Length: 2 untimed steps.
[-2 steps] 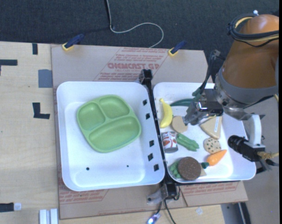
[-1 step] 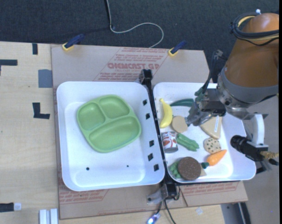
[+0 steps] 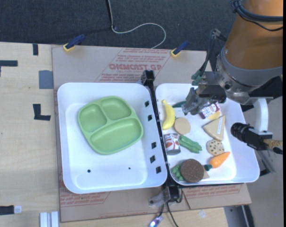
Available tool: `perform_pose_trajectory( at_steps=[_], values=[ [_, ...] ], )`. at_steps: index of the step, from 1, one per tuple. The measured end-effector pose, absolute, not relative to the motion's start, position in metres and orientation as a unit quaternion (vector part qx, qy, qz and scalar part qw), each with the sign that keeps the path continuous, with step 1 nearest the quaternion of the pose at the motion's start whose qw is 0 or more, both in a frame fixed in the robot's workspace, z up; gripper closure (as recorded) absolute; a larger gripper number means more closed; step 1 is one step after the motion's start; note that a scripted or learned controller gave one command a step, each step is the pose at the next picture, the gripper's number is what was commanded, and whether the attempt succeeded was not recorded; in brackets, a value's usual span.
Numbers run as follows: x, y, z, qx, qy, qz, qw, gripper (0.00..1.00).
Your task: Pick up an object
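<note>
One arm: the grey arm with the orange band reaches in from the right and hangs over the upper part of the right shallow white bin [image 3: 247, 174].
Hand: the dark two-finger hand [image 3: 192, 105] points down and to the left, just above the bin's floor; whether it is wide or narrow cannot be told, and nothing shows between its tips.
Nearest things: a small white packet with a dark label [image 3: 210, 110] lies just beside the hand, a yellow toy banana [image 3: 168, 114] to its left along the divider, and a round tan biscuit [image 3: 182, 126] just below.
Further out: a pale wedge of toy cheese [image 3: 216, 127], a red-and-white small can [image 3: 172, 143], a green pea pod [image 3: 190, 144], a speckled cracker [image 3: 214, 147], an orange toy carrot [image 3: 219, 160] and a brown round patty on green leaves [image 3: 191, 170].
Left bin: the left shallow white bin [image 3: 105, 183] holds a light green divided plastic plate [image 3: 110, 124].
Desk: brown cardboard [image 3: 133, 65] lies under both bins on the wooden desk [image 3: 20, 141].
</note>
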<state>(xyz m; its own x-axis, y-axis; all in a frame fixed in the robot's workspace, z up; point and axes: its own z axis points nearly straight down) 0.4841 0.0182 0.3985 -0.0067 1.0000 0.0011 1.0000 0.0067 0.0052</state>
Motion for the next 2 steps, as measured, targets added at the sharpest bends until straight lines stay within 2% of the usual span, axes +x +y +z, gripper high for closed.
perform_pose_trajectory(
  at_steps=[1,2],
  values=[
    [0.482,0.063,0.281,0.706,0.708,-0.0039,-0.004,1.00],
    [0.484,-0.005,0.365,0.709,0.705,0.0019,0.003,1.00]
  ],
)
